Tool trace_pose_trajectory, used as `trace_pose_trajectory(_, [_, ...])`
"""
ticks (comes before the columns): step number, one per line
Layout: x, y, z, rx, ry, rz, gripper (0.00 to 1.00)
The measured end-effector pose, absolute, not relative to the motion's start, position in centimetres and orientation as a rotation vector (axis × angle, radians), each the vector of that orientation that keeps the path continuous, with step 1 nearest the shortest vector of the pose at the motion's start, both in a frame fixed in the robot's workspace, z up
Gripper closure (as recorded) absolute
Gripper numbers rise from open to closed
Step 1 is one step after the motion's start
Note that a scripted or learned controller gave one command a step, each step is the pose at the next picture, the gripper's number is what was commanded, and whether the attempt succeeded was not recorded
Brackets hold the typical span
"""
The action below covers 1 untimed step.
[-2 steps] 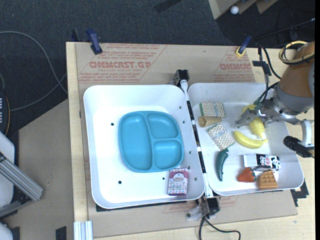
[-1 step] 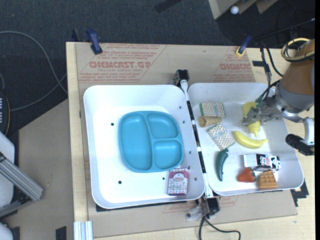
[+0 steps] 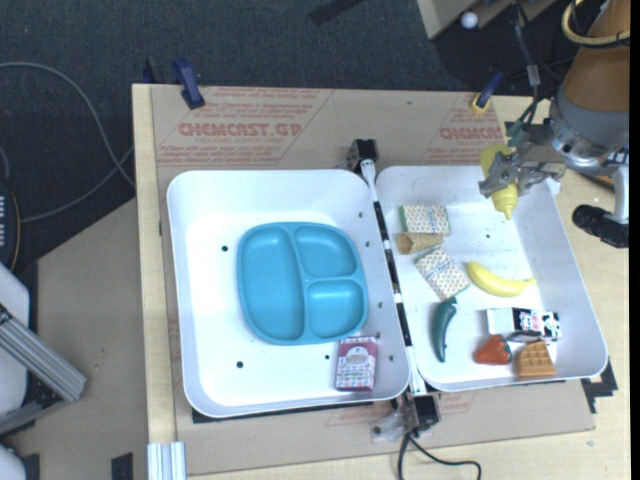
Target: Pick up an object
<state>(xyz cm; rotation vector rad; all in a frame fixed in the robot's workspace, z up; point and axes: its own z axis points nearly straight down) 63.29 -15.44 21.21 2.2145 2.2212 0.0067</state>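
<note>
Two shallow white bins are seen side by side on the bench, the left bin and the right bin. The grey arm with its orange band is seen at about two o'clock in the view, reaching over the far corner of the right bin. The gripper is placed at the bin's twelve o'clock edge. A small yellow object is seen clamped between the fingers, hanging just below them over the white floor, so the claw is judged to be clenched on it.

In the right bin, two patterned packets and are found toward ten o'clock and the centre. A banana is laid just beside the second packet, at its three o'clock. A green pepper is set toward seven o'clock. A white carton, a red piece and a waffle are grouped near five o'clock.

In the left bin, a blue divided plate is placed centrally, and a small pink box is laid at five o'clock.
</note>
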Motion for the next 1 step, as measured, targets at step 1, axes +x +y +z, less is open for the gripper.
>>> trace_pose_trajectory(1, [63.45,-5.76,20.43,2.221,2.227,0.001,1.0])
